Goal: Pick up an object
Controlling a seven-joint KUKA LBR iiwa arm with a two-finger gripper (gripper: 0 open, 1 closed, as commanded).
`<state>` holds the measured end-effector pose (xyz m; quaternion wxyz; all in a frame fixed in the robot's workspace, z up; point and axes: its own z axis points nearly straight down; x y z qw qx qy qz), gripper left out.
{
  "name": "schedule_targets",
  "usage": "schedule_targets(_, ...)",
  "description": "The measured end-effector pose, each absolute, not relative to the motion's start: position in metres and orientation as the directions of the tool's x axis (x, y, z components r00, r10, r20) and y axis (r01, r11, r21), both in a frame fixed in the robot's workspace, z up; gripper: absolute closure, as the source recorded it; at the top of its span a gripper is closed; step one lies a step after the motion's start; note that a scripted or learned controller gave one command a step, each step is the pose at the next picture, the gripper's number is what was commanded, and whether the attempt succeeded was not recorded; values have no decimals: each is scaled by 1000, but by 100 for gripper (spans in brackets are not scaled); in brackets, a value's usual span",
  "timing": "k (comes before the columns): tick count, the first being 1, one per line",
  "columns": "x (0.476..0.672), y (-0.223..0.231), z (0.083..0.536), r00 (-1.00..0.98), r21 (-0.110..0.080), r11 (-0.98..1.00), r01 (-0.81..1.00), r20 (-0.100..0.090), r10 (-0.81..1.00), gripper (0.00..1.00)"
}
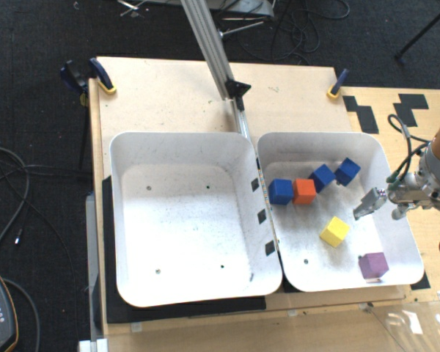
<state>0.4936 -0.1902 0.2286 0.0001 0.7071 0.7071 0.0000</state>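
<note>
So, your gripper (pixel 385 202) sat at the 3 o'clock rim of the right bin (pixel 302 144), over the bin's right side, with nothing between its fingers. I couldn't tell whether it was apart or closed, too small and side-on.

Working outward: the yellow cube (pixel 335 232) lay nearest, at about 8 o'clock from the gripper, alone on the bin floor. The purple cube (pixel 373 265) sat at 6 o'clock, close to the bin's bottom corner. At 10 o'clock were two blue cubes (pixel 335 174) touching each other, then an orange cube (pixel 304 191) pressed against a third blue cube (pixel 280 191).

My read: these looked like small, light, rigid blocks, not fragile. You'd do best with the yellow one, gripped across two opposite flat faces. It sat rotated, so wrist yaw would need to match.

The left bin (pixel 125 218) wasn't in play.
</note>
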Motion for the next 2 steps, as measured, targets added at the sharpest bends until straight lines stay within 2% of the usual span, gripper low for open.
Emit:
schedule_targets(1,565,-180,93,-4,3,4,1000,-3,1000,0)
schedule_targets(2,514,-182,96,3,0,-3,1000,-1,1000,0)
